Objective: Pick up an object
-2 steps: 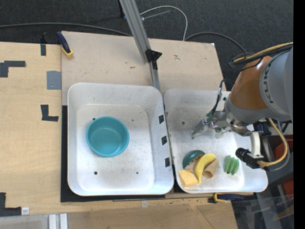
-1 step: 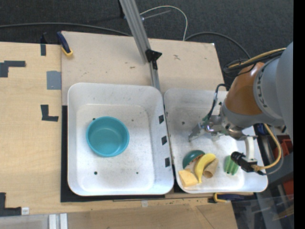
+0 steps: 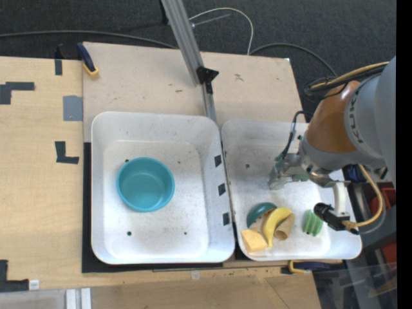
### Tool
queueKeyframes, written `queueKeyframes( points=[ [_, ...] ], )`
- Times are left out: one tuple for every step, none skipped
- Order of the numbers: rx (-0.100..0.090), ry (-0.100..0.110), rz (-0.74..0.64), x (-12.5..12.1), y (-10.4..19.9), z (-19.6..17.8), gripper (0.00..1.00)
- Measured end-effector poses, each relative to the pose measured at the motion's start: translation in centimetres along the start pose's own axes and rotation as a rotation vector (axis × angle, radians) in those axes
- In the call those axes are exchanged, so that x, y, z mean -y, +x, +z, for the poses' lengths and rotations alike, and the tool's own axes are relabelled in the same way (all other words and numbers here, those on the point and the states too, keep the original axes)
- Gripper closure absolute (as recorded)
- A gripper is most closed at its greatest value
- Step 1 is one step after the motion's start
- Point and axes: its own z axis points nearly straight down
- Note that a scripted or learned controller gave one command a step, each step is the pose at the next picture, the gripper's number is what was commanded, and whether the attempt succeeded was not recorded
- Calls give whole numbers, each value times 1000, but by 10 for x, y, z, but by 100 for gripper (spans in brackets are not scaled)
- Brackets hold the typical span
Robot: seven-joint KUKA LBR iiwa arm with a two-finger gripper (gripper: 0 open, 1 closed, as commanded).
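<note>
In the right bin (image 3: 248, 140), my gripper (image 3: 279, 178) hangs low over the middle of the floor, reaching in from the right. Just below it, near the bin's front edge, lies a cluster: a yellow banana (image 3: 278, 223), a dark teal round piece (image 3: 261, 210) and a pale yellow block (image 3: 253, 240). A small green ridged object (image 3: 312, 223) sits to the right of the banana. Nothing shows between the gripper's fingers. A teal bowl (image 3: 145, 184) rests in the left bin (image 3: 103, 140).
A grey metal pole (image 3: 187, 37) slants down to the bins' shared divider. Cables loop across the dark floor behind the bench. A black connector (image 3: 325, 214) and yellow cable hang from the arm near the right bin's front corner.
</note>
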Motion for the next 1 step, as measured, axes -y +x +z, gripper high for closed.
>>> queueKeyframes(
  points=[
    [1,-4,2,9,0,-50,100]
  ],
)
